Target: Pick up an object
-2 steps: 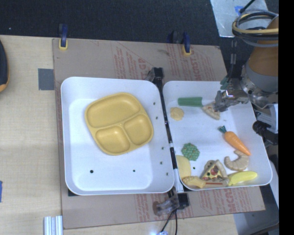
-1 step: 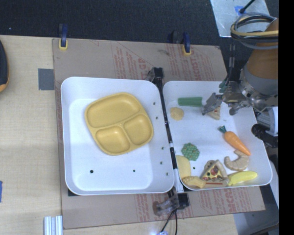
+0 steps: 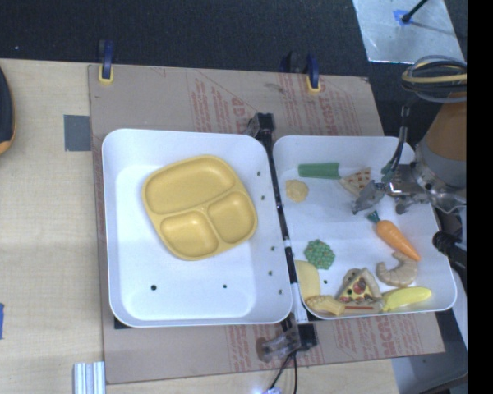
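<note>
crowding toy carrot [image 3: 396, 239], pizza slice [image 3: 359, 287]

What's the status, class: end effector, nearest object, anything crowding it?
End effector low over right bin, nothing seen between its fingers. Carrot just below it, cracker beside. Shrimp close to carrot.

Scattered over the floor of the right bin [image 3: 411, 150]: green stick [image 3: 319, 170] lying flat near the far wall; small tan cracker piece [image 3: 357, 179] just beside it; pale yellow round piece [image 3: 296, 190]; orange carrot [image 3: 396, 239] lying slantwise; green broccoli [image 3: 319, 254]; beige shrimp-like piece [image 3: 397, 271]; pizza slice [image 3: 359, 288]; two yellow pieces [image 3: 406, 298] along the near wall.
</note>
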Robot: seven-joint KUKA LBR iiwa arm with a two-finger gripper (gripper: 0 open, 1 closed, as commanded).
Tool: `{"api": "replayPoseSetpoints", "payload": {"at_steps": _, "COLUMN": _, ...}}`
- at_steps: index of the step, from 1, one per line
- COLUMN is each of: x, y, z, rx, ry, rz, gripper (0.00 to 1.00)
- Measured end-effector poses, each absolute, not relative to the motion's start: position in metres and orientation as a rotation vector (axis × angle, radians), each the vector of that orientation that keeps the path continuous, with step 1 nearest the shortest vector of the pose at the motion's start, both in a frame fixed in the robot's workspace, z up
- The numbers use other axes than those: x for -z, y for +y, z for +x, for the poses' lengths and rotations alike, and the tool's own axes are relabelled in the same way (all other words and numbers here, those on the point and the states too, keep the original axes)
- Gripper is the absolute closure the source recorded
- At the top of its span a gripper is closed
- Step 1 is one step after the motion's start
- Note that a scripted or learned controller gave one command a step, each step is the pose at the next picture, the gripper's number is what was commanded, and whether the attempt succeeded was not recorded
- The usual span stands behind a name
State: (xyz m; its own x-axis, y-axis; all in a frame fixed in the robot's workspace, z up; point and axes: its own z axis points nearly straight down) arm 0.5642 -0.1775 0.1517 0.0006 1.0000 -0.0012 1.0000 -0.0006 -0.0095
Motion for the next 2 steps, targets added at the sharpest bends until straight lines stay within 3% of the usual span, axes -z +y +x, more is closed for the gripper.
{"api": "replayPoseSetpoints", "payload": {"at_steps": 1, "x": -0.088, "y": -0.208, "z": 0.536, "rx": -0.009, "ry": -2.218, "rz": -2.215, "gripper": 0.00}}
{"api": "replayPoseSetpoints", "payload": {"at_steps": 2, "x": -0.103, "y": -0.208, "z": 0.539, "rx": -0.004, "ry": -2.225, "rz": -2.215, "gripper": 1.00}}
